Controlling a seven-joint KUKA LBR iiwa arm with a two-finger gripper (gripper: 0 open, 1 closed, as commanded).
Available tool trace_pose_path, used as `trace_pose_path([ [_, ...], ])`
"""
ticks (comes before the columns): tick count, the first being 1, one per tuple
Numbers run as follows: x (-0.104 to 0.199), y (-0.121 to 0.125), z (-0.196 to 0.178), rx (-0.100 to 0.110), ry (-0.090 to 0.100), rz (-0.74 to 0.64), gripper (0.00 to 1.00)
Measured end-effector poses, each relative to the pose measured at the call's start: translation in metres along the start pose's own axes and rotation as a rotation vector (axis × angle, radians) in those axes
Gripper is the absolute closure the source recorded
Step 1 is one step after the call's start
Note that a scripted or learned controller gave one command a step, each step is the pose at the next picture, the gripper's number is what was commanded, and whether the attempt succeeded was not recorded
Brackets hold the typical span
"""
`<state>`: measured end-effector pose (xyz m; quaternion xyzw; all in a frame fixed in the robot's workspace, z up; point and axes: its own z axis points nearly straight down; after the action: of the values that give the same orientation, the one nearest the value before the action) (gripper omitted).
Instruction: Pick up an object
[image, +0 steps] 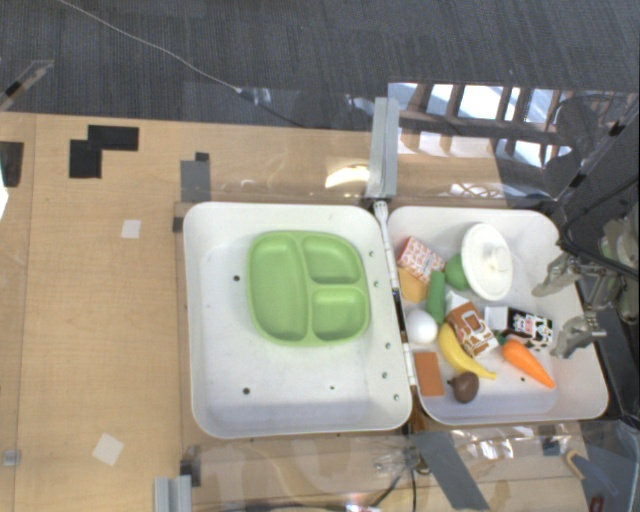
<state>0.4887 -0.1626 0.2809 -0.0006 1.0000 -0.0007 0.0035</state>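
Nearest, along the right bin's front edge: brown nut-like piece, orange block, carrot, banana. Behind these: white egg, brown carton, small black-and-white box. Further back: green vegetable, red-and-white packet, white cup with a green item partly hidden beside it. Left bin: one green divided plate, lying flat near the middle. Gripper: at the right bin's right wall, fingers spread apart, nothing between them, one finger near the cup's level, the other just above the carrot. Task's thing: any one item; all loose candidates lie crowded in the right bin. Advice for the step, as judgement: carrot or black-and-white box seems the soundest choice, both sitting just beside the fingers. Carrot lies aslant, so fingers should straddle its narrow width rather than its length. Central cluster is touching and overlapping; a descent there risks pinching two items or pushing one aside. Far side: bare bench with black marks, dark floor beyond.
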Motion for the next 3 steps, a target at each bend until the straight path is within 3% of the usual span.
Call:
trace_pose_path([
  [1,-0.007,0.074,0.114,-0.004,0.004,-0.282,0.00],
  [2,-0.036,0.080,0.184,0.000,-0.005,-0.318,0.00],
  [3,-0.039,0.083,0.173,0.000,-0.012,-0.326,1.00],
])
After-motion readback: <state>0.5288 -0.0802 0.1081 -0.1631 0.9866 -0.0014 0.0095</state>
